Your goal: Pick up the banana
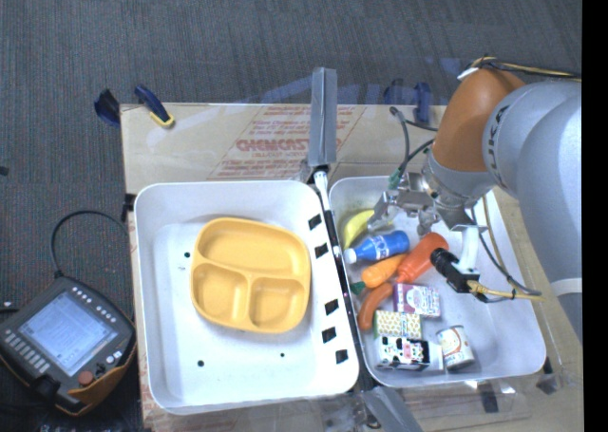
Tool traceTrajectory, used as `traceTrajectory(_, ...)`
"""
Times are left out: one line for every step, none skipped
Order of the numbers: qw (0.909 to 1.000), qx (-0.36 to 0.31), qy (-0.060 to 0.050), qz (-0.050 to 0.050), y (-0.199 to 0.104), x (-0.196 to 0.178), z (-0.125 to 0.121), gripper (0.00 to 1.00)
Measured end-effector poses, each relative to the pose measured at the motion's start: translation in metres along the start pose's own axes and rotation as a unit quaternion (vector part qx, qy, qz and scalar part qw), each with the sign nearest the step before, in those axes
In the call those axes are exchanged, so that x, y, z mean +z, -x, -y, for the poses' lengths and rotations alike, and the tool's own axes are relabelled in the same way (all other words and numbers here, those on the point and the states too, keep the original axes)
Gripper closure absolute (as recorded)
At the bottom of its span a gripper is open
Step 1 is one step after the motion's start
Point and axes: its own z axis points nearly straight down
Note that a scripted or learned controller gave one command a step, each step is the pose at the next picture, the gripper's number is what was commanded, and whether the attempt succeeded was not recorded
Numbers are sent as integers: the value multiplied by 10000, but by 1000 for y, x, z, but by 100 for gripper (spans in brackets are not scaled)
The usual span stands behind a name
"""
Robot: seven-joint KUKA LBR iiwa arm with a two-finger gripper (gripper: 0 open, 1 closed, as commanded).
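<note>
The banana (357, 226) lies in the right bin (528, 345), just beside the blue bottle (378, 248). The end effector (410, 207) hovers beside the bottle; its grip cannot be told. It should descend clear of the bottle.

Two shallow white bins sit side by side on the bench. The left bin (161, 345) holds a yellow three-compartment plastic tray (251, 273) near its middle. The right bin (518, 345) holds a cluster of things: a yellow banana (357, 225) at the upper left by the dividing wall, with a blue bottle (378, 248) just right of and below it. Two orange carrots (378, 273) lie below the bottle, an orange-capped bottle (419, 259) to their right. Small cartons (399, 337) and a small round can (456, 347) sit nearest the front. The gripper (404, 212) hangs above the banana and bottle.
</note>
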Motion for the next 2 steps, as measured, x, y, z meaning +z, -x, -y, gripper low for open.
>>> traceTrajectory(10000, -11, 7, 53, -15, 5, 2, 0)
traceTrajectory(9988, 480, -5, 57, -19, 5, 6, 0)
